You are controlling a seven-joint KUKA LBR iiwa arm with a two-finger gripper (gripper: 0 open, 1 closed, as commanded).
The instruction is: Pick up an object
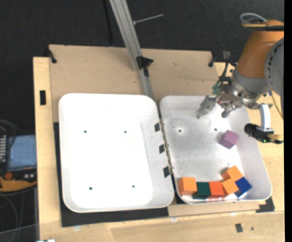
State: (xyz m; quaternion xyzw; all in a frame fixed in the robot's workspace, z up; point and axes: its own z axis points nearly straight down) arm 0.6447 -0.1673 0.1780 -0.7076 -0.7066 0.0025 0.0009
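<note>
From the overhead camera you've got the arm reaching in from the right, orange band up top, wrist bent down over the far end of the right bin. Your pincer hangs there with its two fingers spread apart, nothing between them, touching no block. Count with me: two white bins on the surface, left bin beside the right. One purple block sits alone mid-bin, near the pincer but apart from it. Along the near wall, a cluster: four orange blocks, one green block, one blue block.
</note>
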